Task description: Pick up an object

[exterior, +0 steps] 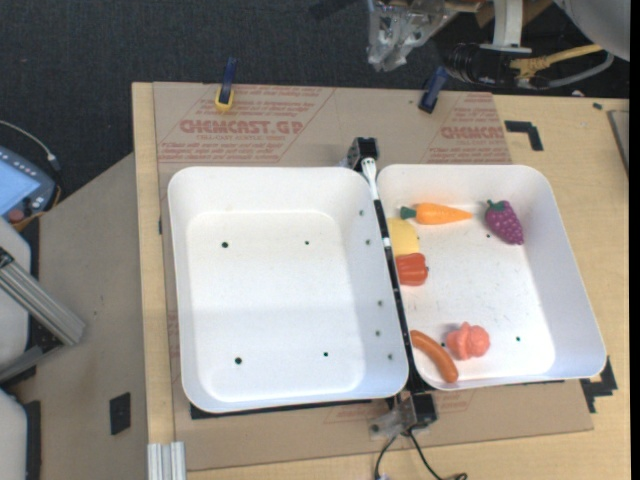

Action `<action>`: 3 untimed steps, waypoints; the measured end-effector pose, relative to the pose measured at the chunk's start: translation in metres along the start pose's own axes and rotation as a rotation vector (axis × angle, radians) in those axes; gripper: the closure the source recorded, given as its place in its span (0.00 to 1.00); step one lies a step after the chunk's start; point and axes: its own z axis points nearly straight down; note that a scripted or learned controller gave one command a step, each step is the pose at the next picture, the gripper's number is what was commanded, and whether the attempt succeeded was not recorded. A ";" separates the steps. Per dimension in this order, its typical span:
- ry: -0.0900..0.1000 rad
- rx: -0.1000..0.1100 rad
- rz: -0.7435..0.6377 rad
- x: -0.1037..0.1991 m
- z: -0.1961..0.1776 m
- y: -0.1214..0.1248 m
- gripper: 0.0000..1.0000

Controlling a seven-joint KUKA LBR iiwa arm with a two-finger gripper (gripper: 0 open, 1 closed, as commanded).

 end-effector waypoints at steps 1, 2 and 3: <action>-0.003 -0.003 0.005 -0.004 -0.010 0.001 1.00; -0.003 0.011 0.006 0.014 0.019 0.000 1.00; 0.001 0.003 -0.003 0.109 0.015 -0.001 1.00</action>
